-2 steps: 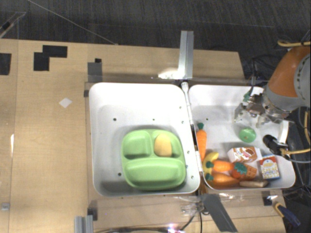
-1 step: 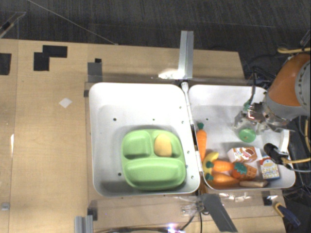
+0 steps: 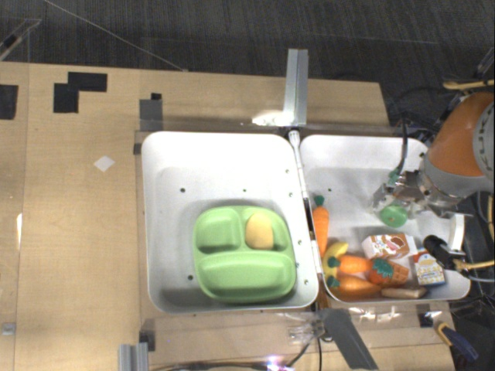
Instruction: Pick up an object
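Note:
My gripper [image 3: 400, 199] hangs over the right bin [image 3: 348, 168], near its right side. A small round green object [image 3: 394, 217] lies directly at the gripper's tip, partly covered by it. Along the bin's front sits a heap of toys: an orange carrot [image 3: 320, 226] by the left wall, a yellow and orange piece [image 3: 344, 263], a white and red packet [image 3: 387, 246] and a small carton [image 3: 428, 269]. The left bin [image 3: 178, 168] holds a green sectioned plate [image 3: 232, 273] with a yellow egg-shaped object [image 3: 260, 230] in its upper right compartment.
The grey arm with its orange band [image 3: 464, 141] reaches in over the right bin's right rim. A metal post [image 3: 296, 83] stands behind the divider between the bins. Cables [image 3: 456, 265] lie off the right bin's front right corner.

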{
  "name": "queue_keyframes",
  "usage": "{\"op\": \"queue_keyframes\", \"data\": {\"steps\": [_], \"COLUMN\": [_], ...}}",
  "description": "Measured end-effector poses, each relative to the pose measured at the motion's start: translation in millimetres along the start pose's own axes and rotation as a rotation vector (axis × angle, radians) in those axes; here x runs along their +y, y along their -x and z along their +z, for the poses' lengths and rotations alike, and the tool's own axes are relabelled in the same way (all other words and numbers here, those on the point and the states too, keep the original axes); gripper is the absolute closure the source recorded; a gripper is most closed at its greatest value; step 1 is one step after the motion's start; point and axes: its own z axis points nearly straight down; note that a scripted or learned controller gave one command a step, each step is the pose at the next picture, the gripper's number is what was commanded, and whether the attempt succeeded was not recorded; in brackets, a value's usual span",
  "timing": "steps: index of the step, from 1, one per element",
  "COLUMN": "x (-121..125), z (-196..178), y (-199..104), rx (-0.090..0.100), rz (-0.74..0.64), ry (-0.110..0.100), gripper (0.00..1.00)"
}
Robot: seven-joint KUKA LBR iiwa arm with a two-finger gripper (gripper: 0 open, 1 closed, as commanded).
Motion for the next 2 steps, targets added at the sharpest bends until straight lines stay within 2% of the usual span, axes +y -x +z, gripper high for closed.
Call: {"op": "queue_keyframes", "data": {"steps": [1, 2], "x": [3, 54], "z": [-13, -111], "y": [-2, -67], "rx": [0.003, 0.001], "rz": [-0.002, 0.046], "ry": [0.005, -0.011], "gripper": [1.0, 1.0]}}
